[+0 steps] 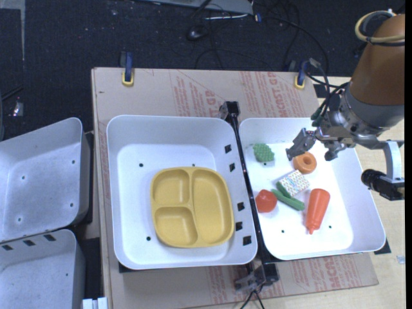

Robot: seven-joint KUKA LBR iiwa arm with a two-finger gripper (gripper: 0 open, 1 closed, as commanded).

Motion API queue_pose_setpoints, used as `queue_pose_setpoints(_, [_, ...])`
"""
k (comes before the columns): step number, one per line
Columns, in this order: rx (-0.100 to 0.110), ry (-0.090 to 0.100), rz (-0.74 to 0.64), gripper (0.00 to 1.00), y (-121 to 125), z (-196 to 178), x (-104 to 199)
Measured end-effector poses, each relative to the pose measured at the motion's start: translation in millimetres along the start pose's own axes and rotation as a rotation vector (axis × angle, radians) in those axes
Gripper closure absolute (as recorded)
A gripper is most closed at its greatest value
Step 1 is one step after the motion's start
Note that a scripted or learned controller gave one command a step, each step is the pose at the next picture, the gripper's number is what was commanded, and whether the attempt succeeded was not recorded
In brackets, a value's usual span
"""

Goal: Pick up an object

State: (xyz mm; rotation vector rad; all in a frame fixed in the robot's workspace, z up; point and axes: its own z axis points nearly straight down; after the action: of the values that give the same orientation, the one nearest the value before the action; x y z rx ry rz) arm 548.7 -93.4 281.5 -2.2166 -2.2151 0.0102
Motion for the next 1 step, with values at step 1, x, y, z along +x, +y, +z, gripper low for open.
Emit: queue_pose_setpoints(1, [-0.009, -0.001, -0.002, 0.0, 1.6, -4.9, 0.1])
